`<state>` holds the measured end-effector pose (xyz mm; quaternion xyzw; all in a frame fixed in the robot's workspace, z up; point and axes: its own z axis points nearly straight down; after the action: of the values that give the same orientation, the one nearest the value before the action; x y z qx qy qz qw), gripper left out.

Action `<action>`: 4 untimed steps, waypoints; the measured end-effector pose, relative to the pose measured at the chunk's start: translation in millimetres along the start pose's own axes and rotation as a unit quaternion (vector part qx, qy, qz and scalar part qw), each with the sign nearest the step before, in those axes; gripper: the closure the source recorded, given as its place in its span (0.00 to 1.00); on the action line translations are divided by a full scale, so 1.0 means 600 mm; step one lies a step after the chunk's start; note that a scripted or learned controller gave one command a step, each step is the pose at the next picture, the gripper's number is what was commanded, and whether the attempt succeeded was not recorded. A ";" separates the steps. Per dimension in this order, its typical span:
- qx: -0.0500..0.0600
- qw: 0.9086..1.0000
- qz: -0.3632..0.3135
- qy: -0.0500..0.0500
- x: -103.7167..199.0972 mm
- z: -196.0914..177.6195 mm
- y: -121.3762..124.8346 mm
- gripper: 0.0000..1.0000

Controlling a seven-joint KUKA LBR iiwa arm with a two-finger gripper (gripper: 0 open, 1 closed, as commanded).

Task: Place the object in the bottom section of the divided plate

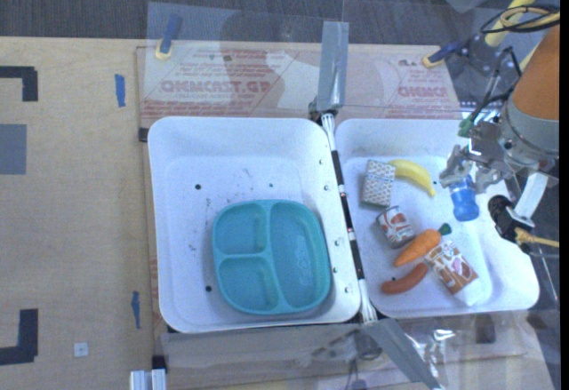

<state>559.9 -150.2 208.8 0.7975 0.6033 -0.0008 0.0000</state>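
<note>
— Teal divided plate (269, 257) sits in the left bin (178, 157). Where's the gripper (462, 177)?
— Over the right bin (520, 286), fingers closed around a small blue bottle (463, 202), beside the banana (413, 174).

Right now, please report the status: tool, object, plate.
Tool over right bin, at blue bottle; grasp unclear. Divided plate in left bin, nothing in its sections.

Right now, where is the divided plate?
The teal divided plate lies in the left bin, toward its near right corner, across the divider from the carrot and sausage.
</note>
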 end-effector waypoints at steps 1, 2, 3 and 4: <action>0.001 0.998 -0.058 0.001 0.077 0.128 -0.027 1.00; 0.002 0.996 -0.090 0.001 0.164 0.041 -0.114 1.00; 0.002 0.961 -0.277 0.001 0.228 0.041 -0.205 1.00; 0.001 0.961 -0.276 0.001 0.226 0.041 -0.204 0.00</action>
<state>478.9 13.7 184.0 0.5997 0.8002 -0.0010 -0.0019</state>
